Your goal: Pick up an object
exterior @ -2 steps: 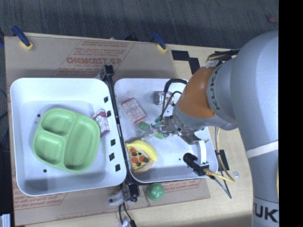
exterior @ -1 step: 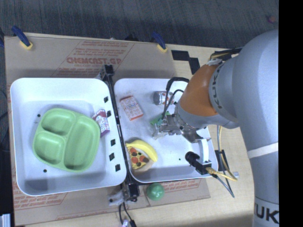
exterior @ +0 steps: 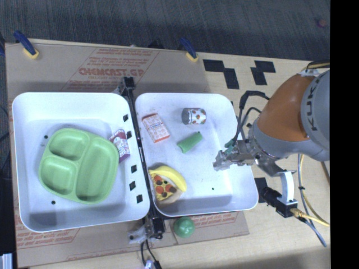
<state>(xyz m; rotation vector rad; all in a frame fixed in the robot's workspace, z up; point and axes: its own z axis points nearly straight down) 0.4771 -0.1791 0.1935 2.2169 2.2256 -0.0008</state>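
My gripper hangs over the right side of the right bin, with nothing seen between its fingers. In that bin lie a small can, an orange-and-white packet, a green cone-like piece, a banana and a pizza slice toy. The green piece is to the left of the gripper and apart from it. The left bin holds a green divided plate and a small purple-and-white packet.
A green ball rests on the cardboard just in front of the right bin. Black clips run along the divider between the bins. Blue clamps hold the cardboard at the back. Cables trail at the right.
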